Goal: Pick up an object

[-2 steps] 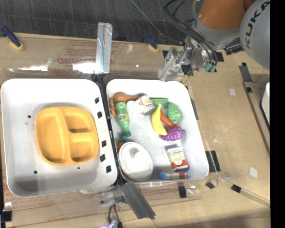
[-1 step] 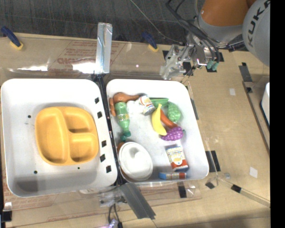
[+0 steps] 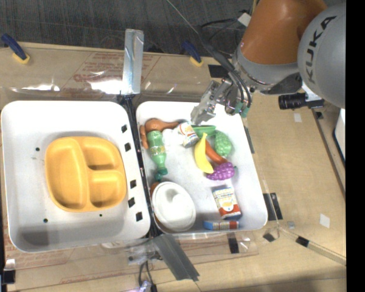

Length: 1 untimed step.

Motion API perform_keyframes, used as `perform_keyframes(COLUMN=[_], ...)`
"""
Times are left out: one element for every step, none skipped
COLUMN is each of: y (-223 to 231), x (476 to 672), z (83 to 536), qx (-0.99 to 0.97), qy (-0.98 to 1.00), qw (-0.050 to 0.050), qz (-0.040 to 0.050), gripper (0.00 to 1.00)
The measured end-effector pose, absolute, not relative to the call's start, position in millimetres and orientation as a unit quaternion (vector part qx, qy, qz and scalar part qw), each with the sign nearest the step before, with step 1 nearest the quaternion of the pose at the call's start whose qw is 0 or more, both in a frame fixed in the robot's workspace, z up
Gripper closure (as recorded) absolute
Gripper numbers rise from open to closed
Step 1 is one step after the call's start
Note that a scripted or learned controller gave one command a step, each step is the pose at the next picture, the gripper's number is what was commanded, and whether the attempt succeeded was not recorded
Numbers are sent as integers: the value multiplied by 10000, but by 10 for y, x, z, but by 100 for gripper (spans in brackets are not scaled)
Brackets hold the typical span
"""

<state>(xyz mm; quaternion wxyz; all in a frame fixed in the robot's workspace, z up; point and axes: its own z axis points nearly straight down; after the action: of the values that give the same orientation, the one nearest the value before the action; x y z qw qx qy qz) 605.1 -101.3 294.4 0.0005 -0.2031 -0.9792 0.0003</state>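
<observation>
Spanning tan bench (image 3: 304, 181), two white bins (image 3: 24, 120)

I saw the gripper (image 3: 202, 114) hanging over the right bin's (image 3: 250, 163) far edge, the banana (image 3: 200, 154) and green bottle (image 3: 156, 151) just below it.

Right bin (image 3: 250, 163) as landmark: divided tray (image 3: 85, 172) in bin left of it; bowl (image 3: 173, 205) in near-left corner; banana (image 3: 201, 154) mid; carton (image 3: 226, 201) near-right.
</observation>
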Motion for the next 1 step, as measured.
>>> perform_keyframes(y=[-1371], x=[6232], z=[2727], qx=[-1252], qy=[-9921], qw=[-19], qz=[6], gripper=[100])
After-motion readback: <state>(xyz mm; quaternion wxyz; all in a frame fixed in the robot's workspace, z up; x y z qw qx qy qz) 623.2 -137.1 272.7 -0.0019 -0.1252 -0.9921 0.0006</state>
